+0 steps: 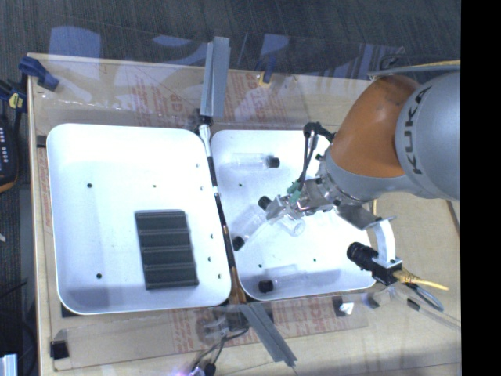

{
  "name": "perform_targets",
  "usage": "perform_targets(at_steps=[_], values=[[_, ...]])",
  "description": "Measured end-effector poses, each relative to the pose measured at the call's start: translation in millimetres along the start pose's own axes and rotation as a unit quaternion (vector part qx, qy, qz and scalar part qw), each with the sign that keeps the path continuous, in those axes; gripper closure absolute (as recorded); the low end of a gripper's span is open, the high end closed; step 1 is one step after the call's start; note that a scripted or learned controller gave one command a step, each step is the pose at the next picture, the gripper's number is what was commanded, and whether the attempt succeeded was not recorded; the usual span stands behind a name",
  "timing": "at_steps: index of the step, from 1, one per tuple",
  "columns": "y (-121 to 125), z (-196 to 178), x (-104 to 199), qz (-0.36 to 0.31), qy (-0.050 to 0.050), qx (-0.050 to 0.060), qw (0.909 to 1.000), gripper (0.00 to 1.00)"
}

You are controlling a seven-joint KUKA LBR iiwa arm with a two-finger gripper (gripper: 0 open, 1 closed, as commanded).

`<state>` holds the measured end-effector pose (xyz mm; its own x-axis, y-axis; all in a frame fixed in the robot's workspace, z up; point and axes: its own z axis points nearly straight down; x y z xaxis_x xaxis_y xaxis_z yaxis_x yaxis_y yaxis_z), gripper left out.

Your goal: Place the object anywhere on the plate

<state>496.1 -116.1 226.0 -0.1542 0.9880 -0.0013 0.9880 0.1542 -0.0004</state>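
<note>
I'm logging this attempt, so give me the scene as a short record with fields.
arm: KUKA arm reaching over the right bin
gripper: gripper low above clear vials, grasp unclear
right bin contents: several clear black-capped vials
left bin: left bin holds the dark ribbed plate
task state: nothing on the plate yet

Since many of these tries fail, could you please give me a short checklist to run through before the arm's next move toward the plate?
1. Gripper over the right bin, among the clear vials: ok.
2. Object seen between its fingers: cannot tell; the wrist hides them and the vials are transparent.
3. Dark ribbed plate lies flat in the left bin: ok.
4. Plate top free for a drop: ok.
5. Object already on the plate: not ok; vials such as the one near the far wall lie in the right bin.
6. Divider between the bins lies across the path: cannot tell clearance.
</note>
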Motion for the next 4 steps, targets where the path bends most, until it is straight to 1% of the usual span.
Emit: perform_targets(at_steps=[1,2,3,4], values=[[78,1,106,0.061,0.001,0.002,0.9982,1.0],[108,36,162,0.101,0.001,0.002,0.9949,1.0],[184,68,240,0.254,0.001,0.002,0.9673,1.0],[201,3,254,0.11,0.001,0.001,0.9939,1.0]])
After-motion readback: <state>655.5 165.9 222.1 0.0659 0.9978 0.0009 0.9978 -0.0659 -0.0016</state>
